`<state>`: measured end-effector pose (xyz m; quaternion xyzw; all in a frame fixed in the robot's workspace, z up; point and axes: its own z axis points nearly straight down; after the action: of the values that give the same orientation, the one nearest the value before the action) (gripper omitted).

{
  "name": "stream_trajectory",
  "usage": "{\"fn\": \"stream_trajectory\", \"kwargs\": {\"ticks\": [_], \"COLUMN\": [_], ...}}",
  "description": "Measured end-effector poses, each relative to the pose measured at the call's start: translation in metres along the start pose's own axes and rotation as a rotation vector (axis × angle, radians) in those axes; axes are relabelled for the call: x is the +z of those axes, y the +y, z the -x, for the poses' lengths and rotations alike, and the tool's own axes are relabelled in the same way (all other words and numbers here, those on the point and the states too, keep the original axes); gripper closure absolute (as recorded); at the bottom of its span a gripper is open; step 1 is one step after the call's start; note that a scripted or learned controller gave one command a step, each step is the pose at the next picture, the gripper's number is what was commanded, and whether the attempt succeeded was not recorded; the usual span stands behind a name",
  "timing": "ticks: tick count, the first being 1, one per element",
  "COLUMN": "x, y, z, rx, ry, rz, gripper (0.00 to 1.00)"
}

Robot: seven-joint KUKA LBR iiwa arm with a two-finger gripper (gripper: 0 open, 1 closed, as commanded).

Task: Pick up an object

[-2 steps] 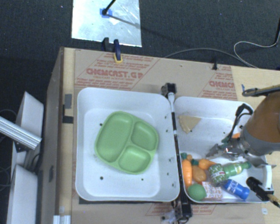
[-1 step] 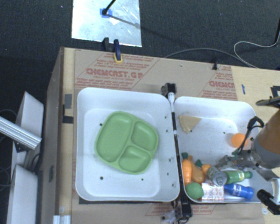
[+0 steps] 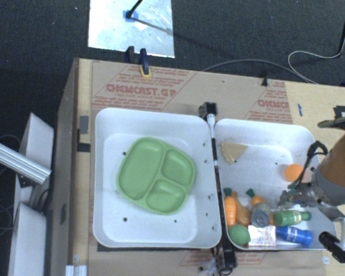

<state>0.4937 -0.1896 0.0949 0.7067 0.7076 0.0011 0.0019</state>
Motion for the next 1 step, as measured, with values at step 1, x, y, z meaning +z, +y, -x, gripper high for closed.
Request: {"fn": "stream_trajectory", "kwargs": {"ticks": [1], "x": [-0.0411], "y": [0.0439], "z": [-0.0923], "rx": [-0.006], "ry": [0.004], "rz": [0.000], "gripper": [1.00]}}
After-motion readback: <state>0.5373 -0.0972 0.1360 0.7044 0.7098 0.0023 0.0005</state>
